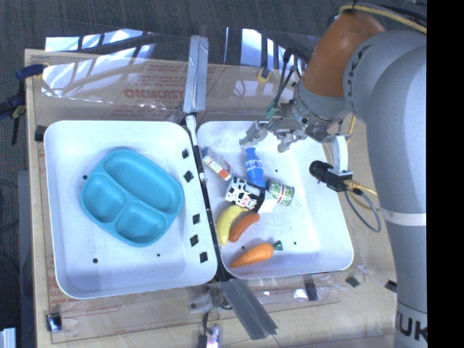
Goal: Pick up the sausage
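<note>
Sausage point(245, 225) lay in the right bin point(330, 246), tucked against a banana point(227, 223) and above a carrot point(252, 254), so a clean grasp looked crowded. The gripper point(272, 136) hovered with fingers spread wide over a blue bottle point(254, 170), well short of it.

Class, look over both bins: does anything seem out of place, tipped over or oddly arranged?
Nothing looks damaged or spilled. The toys are just jumbled in the right bin: the blue bottle and green can lie tipped over, and the sausage rests against the banana. The blue plate sits at a slant in the left bin.
</note>
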Robot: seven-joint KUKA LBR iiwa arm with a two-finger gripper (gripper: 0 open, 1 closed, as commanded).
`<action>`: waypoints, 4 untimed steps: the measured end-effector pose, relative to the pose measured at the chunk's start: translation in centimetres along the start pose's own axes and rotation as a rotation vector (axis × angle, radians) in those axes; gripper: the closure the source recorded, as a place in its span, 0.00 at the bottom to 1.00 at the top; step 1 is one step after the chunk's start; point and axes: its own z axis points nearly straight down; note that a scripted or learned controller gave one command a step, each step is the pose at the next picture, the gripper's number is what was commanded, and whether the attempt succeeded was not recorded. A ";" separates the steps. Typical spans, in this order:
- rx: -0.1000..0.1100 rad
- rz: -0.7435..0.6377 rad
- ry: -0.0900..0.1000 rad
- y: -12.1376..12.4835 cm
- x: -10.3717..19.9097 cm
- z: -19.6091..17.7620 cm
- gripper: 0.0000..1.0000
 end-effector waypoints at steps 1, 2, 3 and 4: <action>-0.002 0.314 0.001 -3.0 0.0 10.8 0.00; -0.003 0.416 0.000 -11.3 -1.5 9.0 0.00; -0.002 0.412 -0.001 -11.3 -1.5 8.3 1.00; 0.001 0.407 -0.001 -11.3 -1.5 7.7 1.00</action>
